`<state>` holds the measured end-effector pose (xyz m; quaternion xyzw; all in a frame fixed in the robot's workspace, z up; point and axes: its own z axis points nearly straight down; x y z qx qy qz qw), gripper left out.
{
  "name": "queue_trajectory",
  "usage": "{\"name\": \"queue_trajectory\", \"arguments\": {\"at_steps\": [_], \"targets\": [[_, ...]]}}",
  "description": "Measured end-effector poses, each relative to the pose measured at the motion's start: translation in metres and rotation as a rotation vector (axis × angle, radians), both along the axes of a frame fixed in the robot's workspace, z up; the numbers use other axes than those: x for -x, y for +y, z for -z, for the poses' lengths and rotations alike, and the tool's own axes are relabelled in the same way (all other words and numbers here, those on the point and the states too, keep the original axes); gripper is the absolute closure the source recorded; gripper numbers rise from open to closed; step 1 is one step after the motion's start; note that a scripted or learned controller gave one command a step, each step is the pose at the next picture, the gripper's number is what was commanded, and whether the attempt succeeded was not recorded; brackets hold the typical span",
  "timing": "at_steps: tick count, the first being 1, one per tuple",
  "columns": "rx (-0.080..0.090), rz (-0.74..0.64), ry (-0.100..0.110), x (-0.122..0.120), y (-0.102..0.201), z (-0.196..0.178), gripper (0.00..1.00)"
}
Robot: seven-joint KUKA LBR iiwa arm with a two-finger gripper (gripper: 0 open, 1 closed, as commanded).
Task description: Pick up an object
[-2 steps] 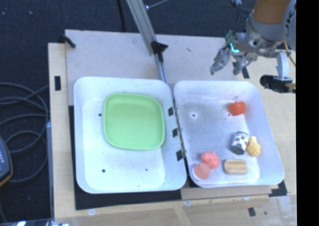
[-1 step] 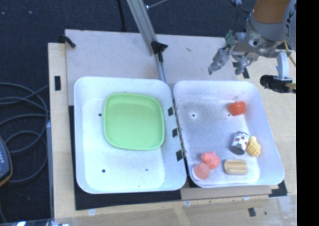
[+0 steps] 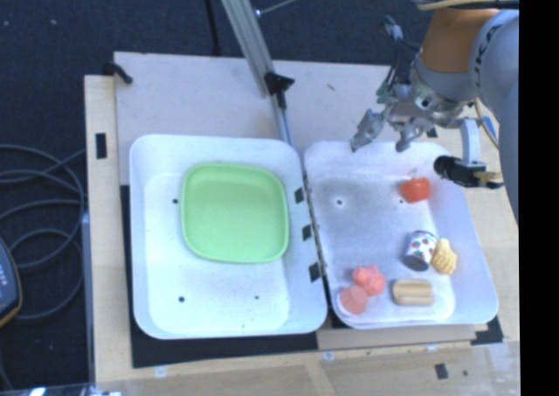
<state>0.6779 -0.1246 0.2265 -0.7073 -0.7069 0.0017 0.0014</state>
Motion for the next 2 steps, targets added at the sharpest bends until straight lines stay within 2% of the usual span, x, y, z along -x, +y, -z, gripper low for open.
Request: {"name": "queue_trajectory", "arguments": {"at_steps": [2], "targets": [[0.001, 0.000, -0.001, 0.007, -0.002, 0.086, 0.00]]}}
